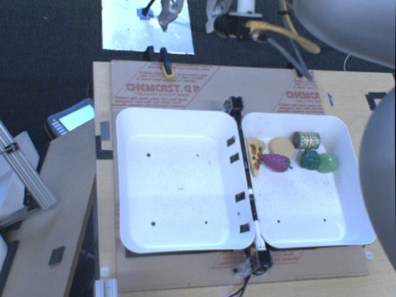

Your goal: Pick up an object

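The right bin [346, 228] holds several small objects along its far side. A pizza slice [255, 154] lies by the divider, with a purple eggplant [276, 161] and a tan round piece [282, 145] beside it. Further right are a green can [306, 140] on its side, a teal piece [310, 159] and a green ball-like piece [328, 163]. My gripper [168, 11] hangs at the top of the view, far from both bins, over a shiny sheet. Nothing shows in it.
The left bin [124, 166] lies next to the right one, joined by a black clipped divider [242, 166]. A shiny sheet [130, 23] lies beyond the bench. Cables and the grey arm [346, 11] cross the top right. A side table [55, 184] stands at left.
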Tool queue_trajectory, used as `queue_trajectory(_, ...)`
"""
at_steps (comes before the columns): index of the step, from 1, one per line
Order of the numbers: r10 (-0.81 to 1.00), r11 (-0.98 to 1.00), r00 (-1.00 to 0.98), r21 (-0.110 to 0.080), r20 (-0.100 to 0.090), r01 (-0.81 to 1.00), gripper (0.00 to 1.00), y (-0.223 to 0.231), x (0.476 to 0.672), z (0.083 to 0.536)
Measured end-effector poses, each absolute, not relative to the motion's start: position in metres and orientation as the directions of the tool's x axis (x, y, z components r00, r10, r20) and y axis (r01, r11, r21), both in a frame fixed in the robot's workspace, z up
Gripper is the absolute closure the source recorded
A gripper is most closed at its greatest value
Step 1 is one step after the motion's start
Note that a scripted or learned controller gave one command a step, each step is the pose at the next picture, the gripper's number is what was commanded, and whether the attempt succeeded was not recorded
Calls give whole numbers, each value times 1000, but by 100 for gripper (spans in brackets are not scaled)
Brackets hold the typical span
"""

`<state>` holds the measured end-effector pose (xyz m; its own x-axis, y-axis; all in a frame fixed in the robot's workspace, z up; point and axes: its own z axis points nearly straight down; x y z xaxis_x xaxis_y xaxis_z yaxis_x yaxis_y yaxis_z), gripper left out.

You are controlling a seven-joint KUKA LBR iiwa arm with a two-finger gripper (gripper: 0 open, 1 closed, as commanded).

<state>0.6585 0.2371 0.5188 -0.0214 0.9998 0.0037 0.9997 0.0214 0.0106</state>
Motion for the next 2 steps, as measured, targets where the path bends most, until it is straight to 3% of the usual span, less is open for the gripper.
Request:
queue_trajectory(1,1000,24,-24,14,4,1000,100,238,658,530)
queue_trajectory(2,1000,25,-25,13,4,1000,0,238,658,530)
